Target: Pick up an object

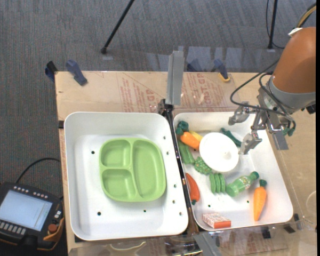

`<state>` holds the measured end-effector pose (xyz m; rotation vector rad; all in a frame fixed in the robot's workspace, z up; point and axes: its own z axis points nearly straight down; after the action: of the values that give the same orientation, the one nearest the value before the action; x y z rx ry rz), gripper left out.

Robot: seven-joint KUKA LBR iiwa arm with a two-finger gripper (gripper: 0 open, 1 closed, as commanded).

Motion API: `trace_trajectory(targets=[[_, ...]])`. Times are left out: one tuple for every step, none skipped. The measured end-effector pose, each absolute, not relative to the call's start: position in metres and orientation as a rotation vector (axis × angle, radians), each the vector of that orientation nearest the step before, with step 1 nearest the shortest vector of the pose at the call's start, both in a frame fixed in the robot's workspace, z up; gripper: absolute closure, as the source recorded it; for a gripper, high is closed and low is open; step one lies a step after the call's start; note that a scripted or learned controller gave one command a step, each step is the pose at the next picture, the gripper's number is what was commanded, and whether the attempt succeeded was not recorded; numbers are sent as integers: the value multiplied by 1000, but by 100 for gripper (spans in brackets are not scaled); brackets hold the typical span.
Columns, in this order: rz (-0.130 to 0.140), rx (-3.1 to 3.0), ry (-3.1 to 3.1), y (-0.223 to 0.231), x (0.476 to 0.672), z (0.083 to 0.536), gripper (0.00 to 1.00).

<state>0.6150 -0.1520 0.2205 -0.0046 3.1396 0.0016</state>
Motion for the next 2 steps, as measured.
trace_trajectory(targets=[[2,-104,3139,-98,624,102,0],[3,-95,3144,-90,539,86,0]])
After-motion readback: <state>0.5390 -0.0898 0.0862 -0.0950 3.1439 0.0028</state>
